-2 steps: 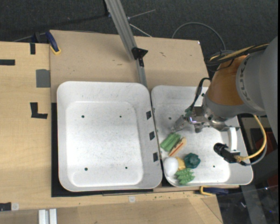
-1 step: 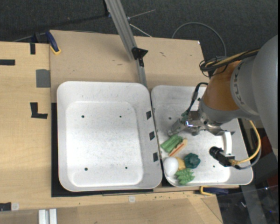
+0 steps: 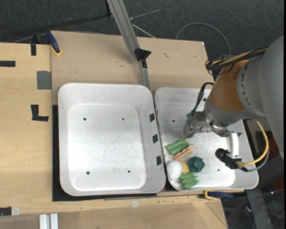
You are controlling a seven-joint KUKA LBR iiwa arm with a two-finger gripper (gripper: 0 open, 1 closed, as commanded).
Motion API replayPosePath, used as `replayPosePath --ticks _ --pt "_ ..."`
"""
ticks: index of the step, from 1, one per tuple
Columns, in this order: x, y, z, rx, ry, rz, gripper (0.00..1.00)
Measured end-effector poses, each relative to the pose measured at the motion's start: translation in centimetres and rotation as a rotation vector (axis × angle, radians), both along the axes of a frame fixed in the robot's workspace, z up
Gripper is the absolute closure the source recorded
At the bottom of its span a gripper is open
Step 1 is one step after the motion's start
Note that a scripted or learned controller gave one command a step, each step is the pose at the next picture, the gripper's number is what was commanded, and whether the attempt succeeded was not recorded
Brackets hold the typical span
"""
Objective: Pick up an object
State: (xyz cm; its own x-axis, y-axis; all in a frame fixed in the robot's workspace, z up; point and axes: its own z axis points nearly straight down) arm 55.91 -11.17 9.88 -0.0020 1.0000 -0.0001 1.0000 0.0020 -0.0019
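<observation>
Tool (image 3: 188,130) low in right bin (image 3: 171,101), just above a cluster of small toys at the bin's near-left corner; grip state cannot be told; nothing seen held; cluster: light green piece (image 3: 175,146), orange stick (image 3: 182,153), white egg (image 3: 174,168), dark green lump (image 3: 196,164), green block (image 3: 188,180); left bin (image 3: 105,137) beside, on desk (image 3: 19,128).
</observation>
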Motion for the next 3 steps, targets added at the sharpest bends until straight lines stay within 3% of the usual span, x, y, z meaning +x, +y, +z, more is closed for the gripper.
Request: replayPosePath --ticks 3 --pt "0.5 0.0 15.0 -0.001 -0.006 0.000 1.00"
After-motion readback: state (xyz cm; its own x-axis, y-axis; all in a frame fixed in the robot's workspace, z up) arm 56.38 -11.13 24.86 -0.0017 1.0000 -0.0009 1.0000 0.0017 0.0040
